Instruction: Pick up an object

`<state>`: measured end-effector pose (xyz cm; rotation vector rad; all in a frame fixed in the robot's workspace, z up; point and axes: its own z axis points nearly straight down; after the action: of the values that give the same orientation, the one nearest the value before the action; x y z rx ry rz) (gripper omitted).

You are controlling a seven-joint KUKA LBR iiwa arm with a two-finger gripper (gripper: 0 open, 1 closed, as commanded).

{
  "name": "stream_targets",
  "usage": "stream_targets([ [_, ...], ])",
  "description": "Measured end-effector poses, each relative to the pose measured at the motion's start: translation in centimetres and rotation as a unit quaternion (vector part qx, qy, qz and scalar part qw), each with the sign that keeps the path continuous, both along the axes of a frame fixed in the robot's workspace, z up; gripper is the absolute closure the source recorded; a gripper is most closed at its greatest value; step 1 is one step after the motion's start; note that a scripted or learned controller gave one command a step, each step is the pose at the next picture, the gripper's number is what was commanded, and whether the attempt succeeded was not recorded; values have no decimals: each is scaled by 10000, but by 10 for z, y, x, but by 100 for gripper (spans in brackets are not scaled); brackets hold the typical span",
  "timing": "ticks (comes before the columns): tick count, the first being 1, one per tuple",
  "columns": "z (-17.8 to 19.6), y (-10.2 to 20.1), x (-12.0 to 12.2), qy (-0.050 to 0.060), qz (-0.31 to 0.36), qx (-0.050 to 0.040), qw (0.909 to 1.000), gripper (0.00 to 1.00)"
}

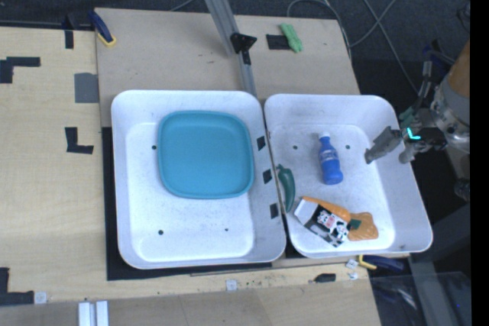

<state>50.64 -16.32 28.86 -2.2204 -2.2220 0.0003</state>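
Two white bins sit side by side on the bench. Nearest, the right bin (382, 112) holds a small printed orange-and-black packet (334, 221); beyond it lies a blue bottle (329, 159). Gripper (391, 146) hangs over the bin's right rim, fingers parted, gripping nothing.

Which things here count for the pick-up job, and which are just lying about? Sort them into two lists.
For the job: small blue plastic bottle; dark green curved tool; flat orange, black and white packet; robot hand; right white bin.

Lying about: square teal plate; left white bin; green clip on the bench.
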Motion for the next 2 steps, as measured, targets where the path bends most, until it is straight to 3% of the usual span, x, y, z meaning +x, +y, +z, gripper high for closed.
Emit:
stream_targets([
  [1,0,0,0,1,0,0,10000,0],
  [2,-44,-6,0,19,-3,3,10000,0],
])
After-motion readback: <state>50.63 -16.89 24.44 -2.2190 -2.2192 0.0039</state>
